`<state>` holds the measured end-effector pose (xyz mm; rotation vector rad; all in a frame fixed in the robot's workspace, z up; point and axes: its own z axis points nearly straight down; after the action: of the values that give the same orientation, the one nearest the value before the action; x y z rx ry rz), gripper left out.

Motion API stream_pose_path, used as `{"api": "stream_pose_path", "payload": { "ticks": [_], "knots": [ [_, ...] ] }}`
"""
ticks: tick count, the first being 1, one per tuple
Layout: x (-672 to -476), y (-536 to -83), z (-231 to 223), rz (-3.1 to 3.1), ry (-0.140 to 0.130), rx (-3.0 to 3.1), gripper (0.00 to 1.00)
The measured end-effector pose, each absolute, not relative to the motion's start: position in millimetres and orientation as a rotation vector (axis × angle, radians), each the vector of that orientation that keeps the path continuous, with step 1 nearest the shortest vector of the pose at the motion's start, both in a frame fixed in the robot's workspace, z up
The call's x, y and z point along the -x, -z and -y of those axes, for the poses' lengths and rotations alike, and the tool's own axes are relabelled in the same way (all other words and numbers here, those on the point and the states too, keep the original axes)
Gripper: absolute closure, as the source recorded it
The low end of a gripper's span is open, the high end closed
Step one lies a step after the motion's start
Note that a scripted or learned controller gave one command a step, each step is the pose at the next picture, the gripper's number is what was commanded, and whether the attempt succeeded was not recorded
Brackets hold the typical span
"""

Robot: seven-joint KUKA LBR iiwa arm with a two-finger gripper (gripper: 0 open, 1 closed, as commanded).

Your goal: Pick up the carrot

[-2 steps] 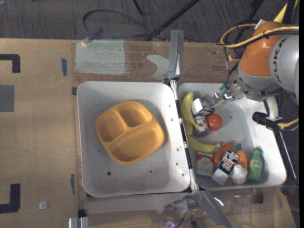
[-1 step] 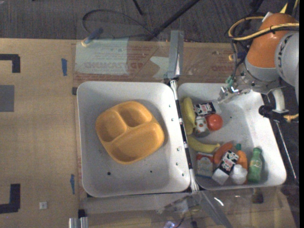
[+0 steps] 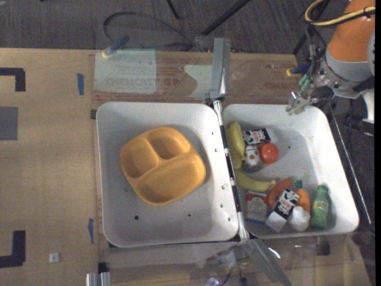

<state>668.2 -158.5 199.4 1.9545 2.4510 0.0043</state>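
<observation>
Arm at upper right, gripper [image 3: 299, 102] above right bin's [image 3: 339, 159] far rim, grip state unclear, carrot [image 3: 280, 189] well apart.

Robotics lab test bench, plywood bench top [image 3: 47, 159] with black tape markers [image 3: 13, 79] and blue tape tabs [image 3: 80, 83], two white bins [image 3: 113, 124] clamped side by side, tripod legs [image 3: 238, 5] and cable [image 3: 137, 25] on grey carpet beyond the far edge
</observation>
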Motion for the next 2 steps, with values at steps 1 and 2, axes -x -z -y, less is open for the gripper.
{"api": "stream_pose_path", "payload": {
  "ticks": [1,2],
  "knots": [
    [-641.8,-93,219,-2.051,0.0,-2.379,1.0],
    [-575.0,-86,217,-2.184,-0.002,-2.254,1.0]
  ]
}}
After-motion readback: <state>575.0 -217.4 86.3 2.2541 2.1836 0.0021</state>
